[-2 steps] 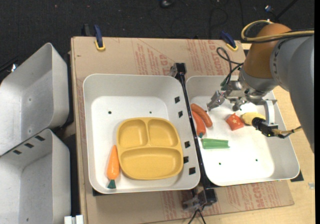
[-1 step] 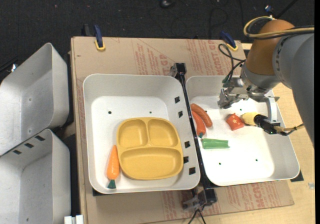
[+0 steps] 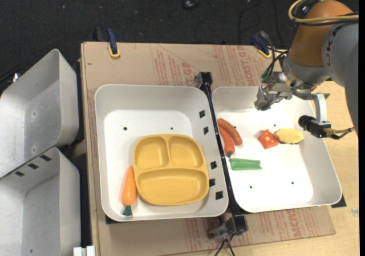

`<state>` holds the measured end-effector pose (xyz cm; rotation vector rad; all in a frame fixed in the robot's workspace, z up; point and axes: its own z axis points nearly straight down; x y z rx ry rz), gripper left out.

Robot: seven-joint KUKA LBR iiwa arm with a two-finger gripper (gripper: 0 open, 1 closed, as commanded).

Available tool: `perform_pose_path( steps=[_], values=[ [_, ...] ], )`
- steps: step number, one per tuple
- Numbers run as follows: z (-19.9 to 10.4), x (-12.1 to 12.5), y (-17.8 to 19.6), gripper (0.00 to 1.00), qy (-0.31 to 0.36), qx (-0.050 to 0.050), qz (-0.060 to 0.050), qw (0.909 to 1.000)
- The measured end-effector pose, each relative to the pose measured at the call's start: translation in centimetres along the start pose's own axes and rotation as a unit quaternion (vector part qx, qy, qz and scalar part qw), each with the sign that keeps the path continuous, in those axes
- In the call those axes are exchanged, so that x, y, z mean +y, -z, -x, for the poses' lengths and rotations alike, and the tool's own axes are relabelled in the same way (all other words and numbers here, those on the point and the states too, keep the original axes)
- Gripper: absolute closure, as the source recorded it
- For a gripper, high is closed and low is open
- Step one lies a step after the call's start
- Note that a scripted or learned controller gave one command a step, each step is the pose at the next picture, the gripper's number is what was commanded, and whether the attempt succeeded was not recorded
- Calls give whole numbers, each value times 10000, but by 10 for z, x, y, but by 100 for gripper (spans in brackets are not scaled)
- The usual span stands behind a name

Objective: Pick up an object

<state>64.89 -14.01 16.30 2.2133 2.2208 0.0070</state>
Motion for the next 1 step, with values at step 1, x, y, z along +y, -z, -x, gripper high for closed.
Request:
perform_pose_path(
  steps=[1],
  values=[
    [0, 2, 54, 100, -3, -3, 1, 10000]
  ],
)
